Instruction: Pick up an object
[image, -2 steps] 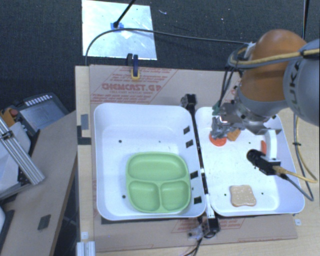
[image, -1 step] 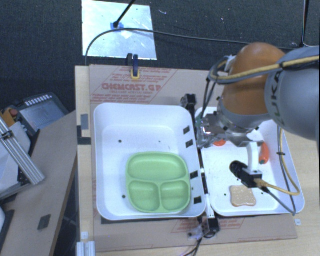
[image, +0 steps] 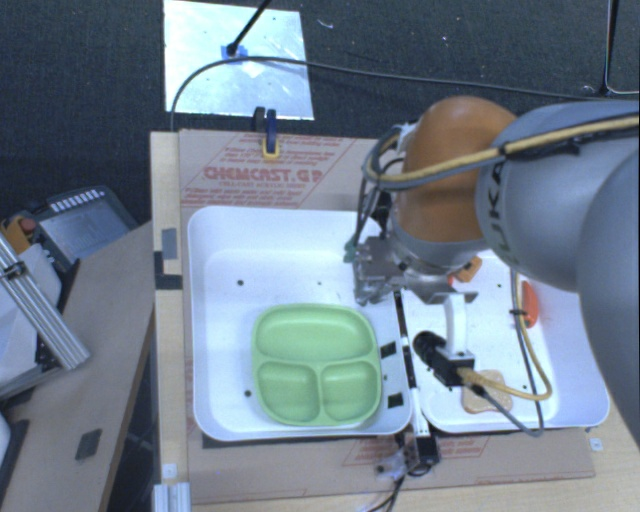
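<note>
Nearest the front edge of the bench, the right bin (image: 575, 395) contains a flat tan object (image: 497, 401) lying close to its front wall, partly crossed by robot cabling. Level with it, the left bin (image: 225, 270) contains a green divided plate (image: 315, 360) with three compartments, one large and two small. The plate lies flat in the front right part of that bin, close to the wall shared with the right bin. Further back, a red-orange object (image: 530, 303) lies in the right bin toward its right side, partly covered by the arm (image: 560, 190). The gripper (image: 372, 285) is positioned over the back right corner of the left bin, just beside the dividing wall and beyond the far edge of the plate. Its state, spread or pressed together, cannot be determined from this view, and no object is seen within it. Above the gripper, the orange band (image: 450, 170) of the arm covers the rear part of the right bin. Behind both bins, a cardboard sheet (image: 300, 160) printed with red lettering extends under them. A yellow and black clamp (image: 268, 135) is set at its far edge. Farthest back, a reflective metal panel (image: 240, 55) lies on the dark floor covering.
</note>
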